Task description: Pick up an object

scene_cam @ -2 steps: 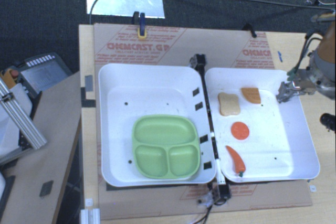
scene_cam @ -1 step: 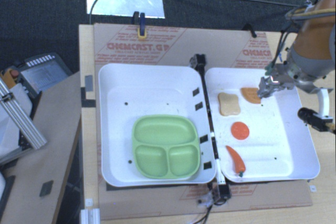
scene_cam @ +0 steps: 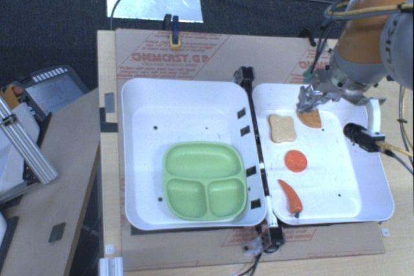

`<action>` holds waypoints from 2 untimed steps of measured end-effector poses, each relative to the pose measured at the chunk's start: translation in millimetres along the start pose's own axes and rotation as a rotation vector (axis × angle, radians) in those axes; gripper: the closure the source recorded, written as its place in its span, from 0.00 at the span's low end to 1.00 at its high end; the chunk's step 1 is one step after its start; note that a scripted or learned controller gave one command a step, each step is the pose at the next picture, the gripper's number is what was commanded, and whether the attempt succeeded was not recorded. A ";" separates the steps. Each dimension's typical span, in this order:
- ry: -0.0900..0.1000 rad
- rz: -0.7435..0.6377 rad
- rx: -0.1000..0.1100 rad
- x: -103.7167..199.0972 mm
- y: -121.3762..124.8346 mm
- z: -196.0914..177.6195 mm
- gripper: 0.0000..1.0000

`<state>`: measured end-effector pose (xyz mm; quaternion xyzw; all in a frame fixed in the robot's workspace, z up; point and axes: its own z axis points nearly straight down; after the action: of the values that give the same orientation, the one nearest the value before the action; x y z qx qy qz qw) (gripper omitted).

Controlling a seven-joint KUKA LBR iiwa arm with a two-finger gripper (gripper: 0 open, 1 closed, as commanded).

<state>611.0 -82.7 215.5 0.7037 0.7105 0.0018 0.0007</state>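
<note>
- Nearest the camera, a red pepper point(scene_cam: 290, 196) is seen at the front of the right bin point(scene_cam: 369, 203), long axis running back-left to front-right.
- Behind it a round red slice point(scene_cam: 296, 161), then a pale bread slice point(scene_cam: 282, 128), both lying flat and apart from each other.
- Gripper point(scene_cam: 309, 104) is placed low over the back of the right bin, directly above a small orange-brown piece point(scene_cam: 311, 119).
- Key relation: the orange-brown piece lies just below and in front of the tool, touching or nearly touching it; contact cannot be confirmed.
- Bread slice is just to the left of the tool, next closest.
- Tool state: cannot be told from this view; no grasp is shown.
- Green divided plate point(scene_cam: 204, 181) sits in the left bin point(scene_cam: 145, 106), well apart from the arm.
</note>
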 end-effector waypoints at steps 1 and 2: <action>0.000 0.000 0.001 53.8 8.1 -12.9 1.00; 0.000 0.000 0.002 115.0 12.6 -6.9 1.00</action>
<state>622.5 32.5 222.7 0.7036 0.7106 0.0012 0.0001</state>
